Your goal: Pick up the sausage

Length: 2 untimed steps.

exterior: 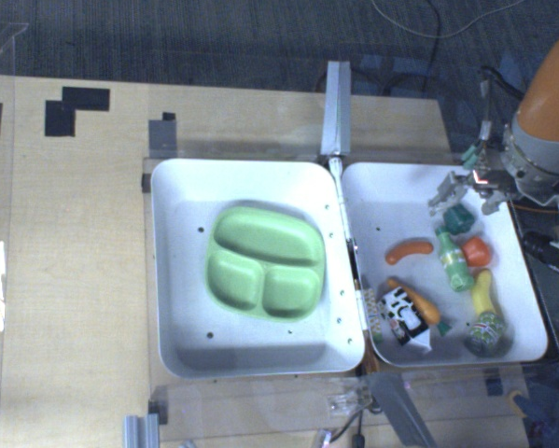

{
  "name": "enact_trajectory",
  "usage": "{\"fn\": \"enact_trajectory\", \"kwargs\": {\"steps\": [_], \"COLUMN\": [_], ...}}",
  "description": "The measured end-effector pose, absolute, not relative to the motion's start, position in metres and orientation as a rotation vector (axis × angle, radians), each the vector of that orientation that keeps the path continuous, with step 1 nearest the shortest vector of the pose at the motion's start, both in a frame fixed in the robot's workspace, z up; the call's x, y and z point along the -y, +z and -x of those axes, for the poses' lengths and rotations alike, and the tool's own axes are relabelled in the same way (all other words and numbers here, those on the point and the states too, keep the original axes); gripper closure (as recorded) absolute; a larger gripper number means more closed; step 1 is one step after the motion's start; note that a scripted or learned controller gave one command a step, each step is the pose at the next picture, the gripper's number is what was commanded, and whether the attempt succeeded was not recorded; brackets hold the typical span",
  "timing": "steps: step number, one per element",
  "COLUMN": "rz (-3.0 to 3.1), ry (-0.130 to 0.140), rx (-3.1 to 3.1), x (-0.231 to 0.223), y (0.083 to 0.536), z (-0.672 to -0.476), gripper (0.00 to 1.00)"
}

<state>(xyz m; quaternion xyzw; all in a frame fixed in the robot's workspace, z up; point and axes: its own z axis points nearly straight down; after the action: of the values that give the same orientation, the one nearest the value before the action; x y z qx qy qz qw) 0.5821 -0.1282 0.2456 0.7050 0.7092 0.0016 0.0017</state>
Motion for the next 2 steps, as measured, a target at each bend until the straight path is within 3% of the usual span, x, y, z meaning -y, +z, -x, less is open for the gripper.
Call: {"fn": "enact_trajectory", "kwargs": {"steps": [1, 2], "rz": [-2.292, -2.288], "ry": [0.005, 0.012], "rx": [-2.146, -2.146], "x": [0.106, 0.105], "y": [0.214, 0.225], "z": [-0.581, -0.583], "gripper": [0.0, 1.0]}}
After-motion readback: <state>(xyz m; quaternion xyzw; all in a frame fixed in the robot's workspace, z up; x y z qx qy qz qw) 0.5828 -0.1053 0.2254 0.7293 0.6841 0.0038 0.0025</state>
